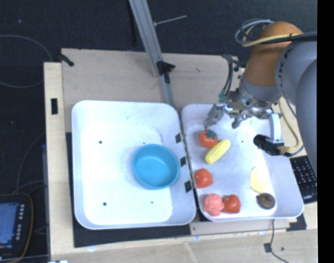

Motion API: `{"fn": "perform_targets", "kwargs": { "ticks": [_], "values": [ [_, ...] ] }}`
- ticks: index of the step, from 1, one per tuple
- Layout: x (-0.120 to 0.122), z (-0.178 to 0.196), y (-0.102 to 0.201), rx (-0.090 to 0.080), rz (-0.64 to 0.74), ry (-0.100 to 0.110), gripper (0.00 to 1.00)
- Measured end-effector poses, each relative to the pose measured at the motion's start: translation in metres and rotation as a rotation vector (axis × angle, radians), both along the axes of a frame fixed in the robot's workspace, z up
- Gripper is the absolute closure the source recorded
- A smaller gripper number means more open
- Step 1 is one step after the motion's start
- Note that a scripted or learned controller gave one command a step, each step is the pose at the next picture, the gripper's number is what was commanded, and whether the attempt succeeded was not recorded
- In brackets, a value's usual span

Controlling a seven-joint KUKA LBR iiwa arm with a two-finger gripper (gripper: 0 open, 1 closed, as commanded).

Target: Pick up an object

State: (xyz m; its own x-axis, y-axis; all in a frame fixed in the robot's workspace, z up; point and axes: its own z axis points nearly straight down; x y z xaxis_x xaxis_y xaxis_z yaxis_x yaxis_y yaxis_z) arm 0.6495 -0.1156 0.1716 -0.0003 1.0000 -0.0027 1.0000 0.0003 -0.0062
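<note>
The arm (298,64) runs off the right edge. The pincer (224,116) is too small and blurred to read its opening.

Smooth glossy white plastic bins (90,125); glossy blue plastic bowl (155,166); matt pale wood desk (112,75); brushed metal rail (145,23).

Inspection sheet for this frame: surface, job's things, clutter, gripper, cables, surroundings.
Surface: bench bearing left bin and right bin.
Job's things: right bin holds tomato touching yellow banana, red fruit, pink item beside red item, pale yellow piece, brown item.
Clutter: blue bowl in left bin.
Gripper: gripper above the tomato, holding nothing visible.
Cables: loops atop the arm; a thin one on the floor.
Surroundings: metal pole, screen, keyboard.
</note>
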Motion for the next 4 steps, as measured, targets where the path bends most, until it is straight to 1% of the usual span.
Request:
{"fn": "perform_targets", "kwargs": {
  "ticks": [1,2,3,4],
  "values": [
    [0.005,-0.052,0.006,0.0,0.004,-0.001,0.0],
    [0.008,-0.035,0.005,0.002,0.004,-0.011,1.0],
    [-0.001,0.024,0.001,0.004,-0.004,-0.011,1.0],
    [0.003,0.073,0.006,0.005,0.005,-0.014,1.0]
  ]
}}
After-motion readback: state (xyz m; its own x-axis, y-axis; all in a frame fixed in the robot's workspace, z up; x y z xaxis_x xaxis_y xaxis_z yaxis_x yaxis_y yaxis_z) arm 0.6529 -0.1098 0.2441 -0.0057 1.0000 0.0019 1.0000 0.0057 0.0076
